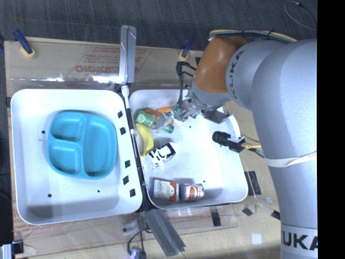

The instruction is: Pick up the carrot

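The gripper (180,112) sits low at the back of the right bin (215,166), right beside the carrot (164,110), which lies near the bin's back wall among a green can (144,117) and a clear wrapper; whether its claw is apart or together cannot be told. A banana (144,138) lies along the left wall, a black-and-white block (163,153) just beside it, and a bottle (178,191) at the front. The left bin (27,198) holds a blue tray (82,143)
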You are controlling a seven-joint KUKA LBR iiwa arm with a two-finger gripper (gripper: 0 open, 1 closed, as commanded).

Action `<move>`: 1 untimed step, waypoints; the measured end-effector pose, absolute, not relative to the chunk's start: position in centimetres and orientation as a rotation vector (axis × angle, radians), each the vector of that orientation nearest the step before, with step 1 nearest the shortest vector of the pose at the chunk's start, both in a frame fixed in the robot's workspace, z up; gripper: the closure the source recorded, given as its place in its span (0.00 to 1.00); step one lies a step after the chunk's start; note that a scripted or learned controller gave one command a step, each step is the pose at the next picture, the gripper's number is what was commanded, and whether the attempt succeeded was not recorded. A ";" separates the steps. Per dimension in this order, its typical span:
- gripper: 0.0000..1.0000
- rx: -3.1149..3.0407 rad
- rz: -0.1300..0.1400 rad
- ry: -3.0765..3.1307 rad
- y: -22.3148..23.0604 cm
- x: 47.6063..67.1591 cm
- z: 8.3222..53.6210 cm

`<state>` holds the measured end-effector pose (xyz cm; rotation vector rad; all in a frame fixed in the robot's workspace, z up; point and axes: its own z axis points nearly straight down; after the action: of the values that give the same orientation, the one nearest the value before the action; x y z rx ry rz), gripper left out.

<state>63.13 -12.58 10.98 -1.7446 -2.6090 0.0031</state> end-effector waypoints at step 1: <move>0.00 -1.633 0.001 -2.655 -17.6 65.6 9.9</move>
<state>65.58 -17.63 9.86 -1.6328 -2.6548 0.0011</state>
